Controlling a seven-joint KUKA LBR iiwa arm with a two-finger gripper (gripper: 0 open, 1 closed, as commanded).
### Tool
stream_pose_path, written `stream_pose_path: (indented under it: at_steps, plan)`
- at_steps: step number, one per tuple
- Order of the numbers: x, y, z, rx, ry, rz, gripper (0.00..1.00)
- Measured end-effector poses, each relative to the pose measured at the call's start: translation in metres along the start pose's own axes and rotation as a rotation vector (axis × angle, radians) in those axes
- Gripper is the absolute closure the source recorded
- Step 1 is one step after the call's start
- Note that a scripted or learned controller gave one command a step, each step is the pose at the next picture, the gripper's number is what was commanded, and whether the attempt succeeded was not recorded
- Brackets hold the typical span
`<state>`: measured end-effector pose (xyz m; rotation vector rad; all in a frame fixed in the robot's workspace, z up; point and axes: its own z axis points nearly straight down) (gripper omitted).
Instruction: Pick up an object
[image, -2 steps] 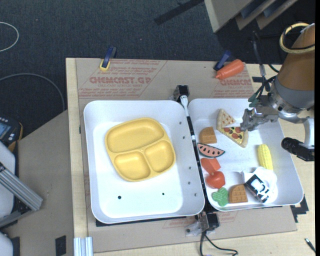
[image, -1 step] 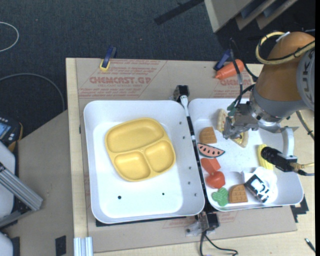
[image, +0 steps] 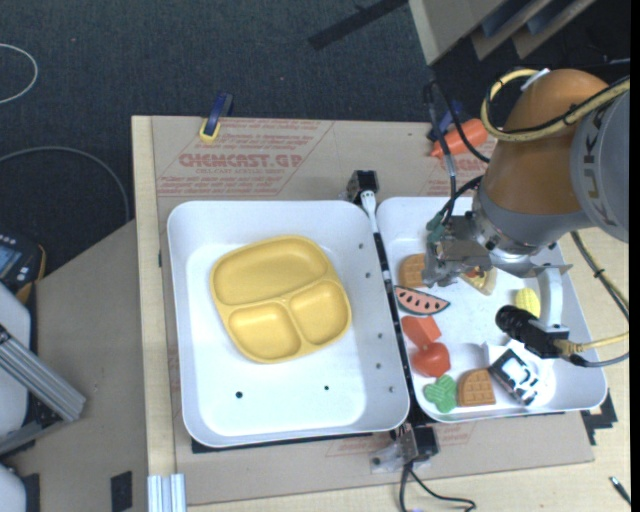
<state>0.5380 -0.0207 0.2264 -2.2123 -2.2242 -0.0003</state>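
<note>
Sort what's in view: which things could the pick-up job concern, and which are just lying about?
Job:
gripper, low over the right bin
watermelon slice
red pieces
green piece
waffle piece
yellow piece
round brown piece

Lying about:
yellow divided plate in the left bin
yellow-and-blue clamp

A divided plate (image: 280, 297) lies in the left bin (image: 190, 380); toy foods cluster at the right bin's (image: 580, 385) seven o'clock.
</note>
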Motion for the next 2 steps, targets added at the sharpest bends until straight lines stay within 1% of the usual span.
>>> stream_pose_path:
  at_steps: [1, 2]
  plan:
    - [0.046, -0.028, 0.009, 0.002, -0.001, 0.001, 1.0]
    - [0.1, -0.047, 0.014, 0.002, -0.001, -0.001, 1.0]
